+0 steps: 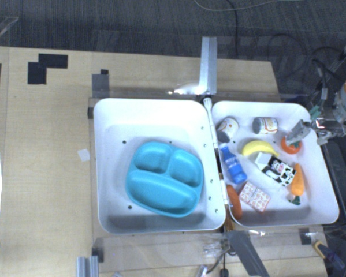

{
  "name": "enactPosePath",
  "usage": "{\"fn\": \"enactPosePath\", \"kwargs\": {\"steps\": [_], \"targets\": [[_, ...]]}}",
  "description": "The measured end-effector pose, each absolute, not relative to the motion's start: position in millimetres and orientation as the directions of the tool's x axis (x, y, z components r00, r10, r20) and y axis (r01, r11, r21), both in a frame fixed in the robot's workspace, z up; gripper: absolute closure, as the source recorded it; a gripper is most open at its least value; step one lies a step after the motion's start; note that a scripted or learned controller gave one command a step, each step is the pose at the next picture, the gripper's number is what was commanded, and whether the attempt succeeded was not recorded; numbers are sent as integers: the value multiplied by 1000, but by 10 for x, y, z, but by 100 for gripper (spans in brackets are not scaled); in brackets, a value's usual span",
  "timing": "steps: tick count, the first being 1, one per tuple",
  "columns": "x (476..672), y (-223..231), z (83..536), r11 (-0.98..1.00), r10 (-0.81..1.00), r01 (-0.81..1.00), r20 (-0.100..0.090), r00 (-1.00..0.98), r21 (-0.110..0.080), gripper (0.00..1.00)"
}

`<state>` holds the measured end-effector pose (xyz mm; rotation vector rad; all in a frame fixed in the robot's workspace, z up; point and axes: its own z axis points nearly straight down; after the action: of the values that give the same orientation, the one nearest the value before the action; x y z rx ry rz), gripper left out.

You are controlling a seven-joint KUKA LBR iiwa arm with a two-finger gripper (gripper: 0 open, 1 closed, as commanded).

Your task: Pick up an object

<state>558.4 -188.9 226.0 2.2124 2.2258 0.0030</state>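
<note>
The arm reaches in from the right edge of the camera view, with a patch of its orange band showing at the upper right. Its gripper extends leftward and slightly downward at the far right side of the scene. The wrist behind it is grey, with cables alongside.

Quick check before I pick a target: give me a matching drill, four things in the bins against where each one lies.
Things:
1. blue divided plate
2. banana
3. carrot
4. blue bottle

Places:
A. right bin, against the centre divider
B. left bin
C. right bin, near its right wall
D. right bin, around its middle, just above the black-and-white item

Pairs: 1-B, 2-D, 3-C, 4-A
</note>
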Motion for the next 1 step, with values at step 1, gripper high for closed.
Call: {"fn": "enactPosePath", "kwargs": {"steps": [1], "targets": [[6015,-2045,994,146,989,989,-4,-146,8,0]]}}
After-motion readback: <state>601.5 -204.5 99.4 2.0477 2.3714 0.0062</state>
